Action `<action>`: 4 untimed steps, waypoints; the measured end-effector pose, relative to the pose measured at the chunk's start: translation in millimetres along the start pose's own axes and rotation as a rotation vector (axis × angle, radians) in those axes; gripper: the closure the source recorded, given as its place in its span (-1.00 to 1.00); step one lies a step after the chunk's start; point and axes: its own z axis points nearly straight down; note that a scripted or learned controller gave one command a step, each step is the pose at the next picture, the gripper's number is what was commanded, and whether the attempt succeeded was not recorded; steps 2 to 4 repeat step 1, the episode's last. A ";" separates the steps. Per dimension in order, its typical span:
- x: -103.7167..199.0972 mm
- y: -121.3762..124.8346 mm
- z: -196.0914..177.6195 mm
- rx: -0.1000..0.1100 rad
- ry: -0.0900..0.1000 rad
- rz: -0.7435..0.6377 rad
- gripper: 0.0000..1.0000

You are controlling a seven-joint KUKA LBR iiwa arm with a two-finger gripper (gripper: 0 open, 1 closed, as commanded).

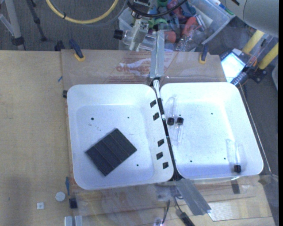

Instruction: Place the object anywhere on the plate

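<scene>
Vial (233,152): clear, hugging bin wall (255,148); I risk a missed grasp.
Plate (110,151): far from arm (261,13).
Gripper: state, cannot tell.

Arm (261,14): a pale grey, rounded section of one link is showing in the top right corner of the camera view. It is being cut off by the top and right edges of the view, so its full length and joint angles cannot be read. The curved lower edge of the section is running from upper left down to the right. The surface is looking smooth and evenly lit, with no markings legible. The section is sitting high and well back from the near edge of the bench.
</scene>
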 end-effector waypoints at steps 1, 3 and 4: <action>0.5 -1.2 -11.0 0.010 0.002 0.004 1.00; 0.5 -1.2 -11.0 0.010 0.002 0.004 1.00; 0.5 -1.2 -11.0 0.010 0.002 0.004 1.00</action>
